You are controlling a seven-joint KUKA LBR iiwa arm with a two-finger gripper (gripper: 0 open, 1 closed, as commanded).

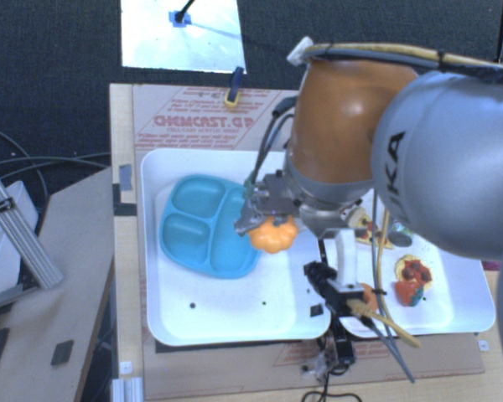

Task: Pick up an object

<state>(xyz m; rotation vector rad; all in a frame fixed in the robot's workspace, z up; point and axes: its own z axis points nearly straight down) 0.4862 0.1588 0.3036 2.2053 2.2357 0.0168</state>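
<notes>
**Pick in progress: orange item at the gripper**

Over the left bin's [235, 329] right edge: grey arm [453, 157], lettering "KUKA" partly readable. Gripper [267, 218] clenched on a small orange pumpkin-like object [273, 236], apparently lifted; carrying away remains. Blue divided tray [203, 224] beside it. Cardboard [203, 111] at far edge, printed "CHEMCAST".

Grey arm, orange band

The arm [453, 157] was glossy grey with black lettering, an orange band, and yellowish cables.
</notes>
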